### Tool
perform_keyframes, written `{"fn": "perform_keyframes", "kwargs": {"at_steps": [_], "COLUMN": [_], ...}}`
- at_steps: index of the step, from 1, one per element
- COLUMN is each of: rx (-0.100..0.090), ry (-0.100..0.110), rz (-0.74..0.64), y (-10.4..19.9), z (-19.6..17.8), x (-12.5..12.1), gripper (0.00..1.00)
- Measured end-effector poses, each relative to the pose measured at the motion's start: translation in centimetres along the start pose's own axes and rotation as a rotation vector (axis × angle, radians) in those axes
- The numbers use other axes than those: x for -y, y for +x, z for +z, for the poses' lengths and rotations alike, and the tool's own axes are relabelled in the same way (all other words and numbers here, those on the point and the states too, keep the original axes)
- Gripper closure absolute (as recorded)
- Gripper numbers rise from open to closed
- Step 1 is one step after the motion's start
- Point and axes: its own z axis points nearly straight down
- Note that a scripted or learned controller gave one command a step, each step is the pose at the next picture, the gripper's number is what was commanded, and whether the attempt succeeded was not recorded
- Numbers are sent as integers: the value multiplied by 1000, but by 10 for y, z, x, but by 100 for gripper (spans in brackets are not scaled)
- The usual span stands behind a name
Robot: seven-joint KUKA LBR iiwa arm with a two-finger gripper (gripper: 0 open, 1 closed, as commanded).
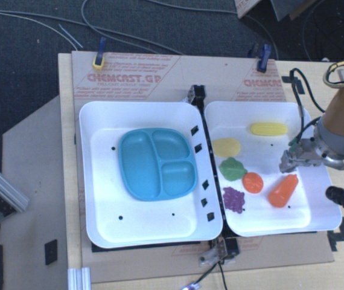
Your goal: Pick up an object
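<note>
In the camera view, the gripper (293, 161) hangs over the right bin (317, 221), near its right wall. The orange carrot (282, 190) lies just below it and a little to the left, with its long axis slanted from upper right to lower left. It is the nearest object to the gripper, so it seems the likely target. Whether the gripper is open or closed, the view is too small to tell. The right bin also holds a yellow corn (268, 128), a pale yellow piece (226, 147), a green vegetable (232, 169), a small orange ball (253, 182) and purple grapes (233, 199). The left bin (99, 210) holds one blue divided plate (157, 163), lying flat
</note>
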Motion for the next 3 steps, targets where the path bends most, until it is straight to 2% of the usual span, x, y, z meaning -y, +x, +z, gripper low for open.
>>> {"fn": "perform_keyframes", "kwargs": {"at_steps": [2, 3], "rx": [0, -2], "ry": [1, 6], "rz": [0, -1], "y": [-11, -11], "z": [-125, -123], "x": [-1, -2], "gripper": [100, 100]}}
